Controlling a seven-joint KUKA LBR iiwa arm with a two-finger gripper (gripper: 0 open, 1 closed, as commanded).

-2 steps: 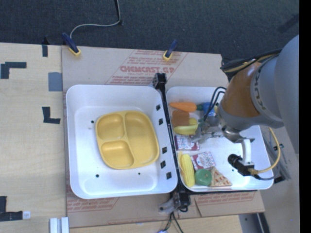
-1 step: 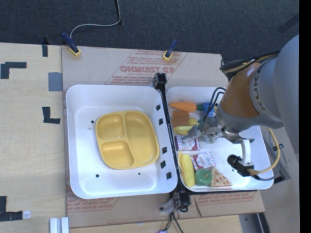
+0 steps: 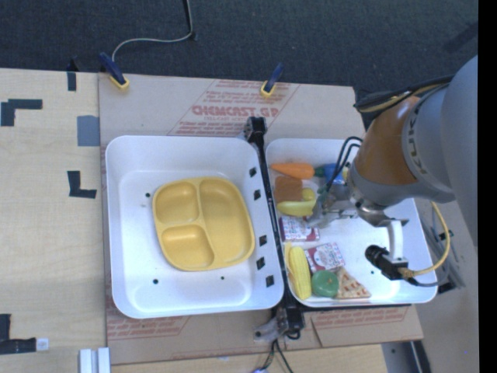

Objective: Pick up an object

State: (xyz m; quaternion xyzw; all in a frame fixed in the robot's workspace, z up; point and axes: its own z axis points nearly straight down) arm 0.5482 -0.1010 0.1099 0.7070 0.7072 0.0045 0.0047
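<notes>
Reaching from the right over the right bin, my gripper hangs low above the toy food; whether it is wide, narrow or holding anything I cannot tell, since the wrist hides its tips. Contents, right bin: carrot at the top; brown block just below it; banana beside my gripper; something blue near the wrist, too hidden to name; two printed cards in the middle; corn, green piece and pizza slice at the near edge. Left bin: one yellow divided plate. Nearest candidate: banana, lying flat against the divider side. Judged light, rigid plastic, smooth and curved, so liable to slip or roll; best taken across its thick middle, not its tapering ends. Crowding by the block and cards may foul a finger.
</notes>
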